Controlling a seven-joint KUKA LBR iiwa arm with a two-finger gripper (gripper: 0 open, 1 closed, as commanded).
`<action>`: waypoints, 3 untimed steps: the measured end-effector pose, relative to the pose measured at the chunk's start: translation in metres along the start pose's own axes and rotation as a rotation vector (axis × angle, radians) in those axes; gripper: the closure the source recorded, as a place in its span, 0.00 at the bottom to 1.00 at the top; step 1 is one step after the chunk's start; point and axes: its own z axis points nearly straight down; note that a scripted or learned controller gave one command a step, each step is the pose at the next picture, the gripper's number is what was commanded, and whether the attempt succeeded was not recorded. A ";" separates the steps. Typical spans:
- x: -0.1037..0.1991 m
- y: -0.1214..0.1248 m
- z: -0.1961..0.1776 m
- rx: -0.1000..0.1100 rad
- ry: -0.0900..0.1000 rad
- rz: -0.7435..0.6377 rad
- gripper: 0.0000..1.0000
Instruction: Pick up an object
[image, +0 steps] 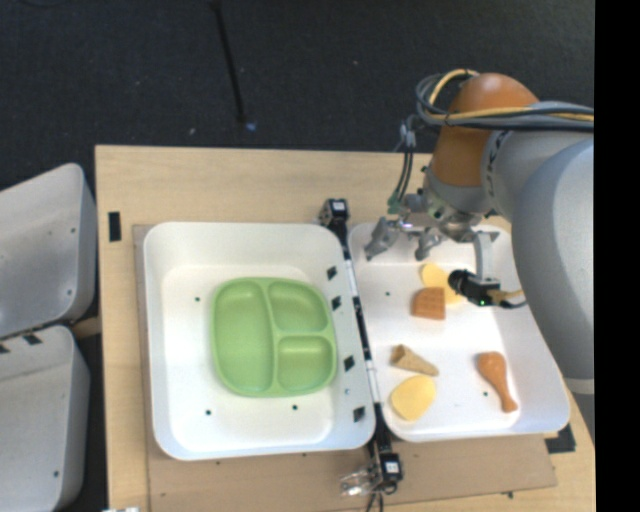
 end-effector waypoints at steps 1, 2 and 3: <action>-0.001 0.001 -0.014 -0.005 -0.001 0.001 1.00; -0.002 0.000 -0.071 -0.007 0.001 0.002 1.00; -0.004 0.001 -0.115 -0.007 0.001 -0.001 1.00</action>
